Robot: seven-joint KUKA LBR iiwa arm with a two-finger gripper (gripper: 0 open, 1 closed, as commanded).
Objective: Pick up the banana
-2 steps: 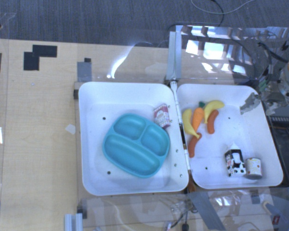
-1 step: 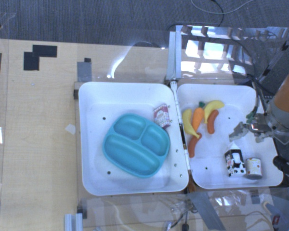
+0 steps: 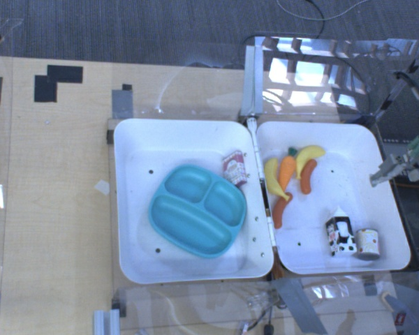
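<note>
Two bins face you — the banana [image 3: 308, 156] lies toward twelve o'clock in the right bin [image 3: 377, 152], touching the carrot [image 3: 285, 173]. At three o'clock, the gripper [image 3: 385, 175]; its jaws you cannot tell.

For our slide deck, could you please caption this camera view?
Claw at the right bin's edge, the banana lying untouched among toy food; blue tray in the left bin.

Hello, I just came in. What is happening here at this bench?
A robot arm is set to pick up the banana, but nothing is held yet. Its gripper sits at the right edge of the right bin, apart from the fruit. The banana lies at the bin's upper left beside a carrot. The left bin holds a blue divided plate.
</note>
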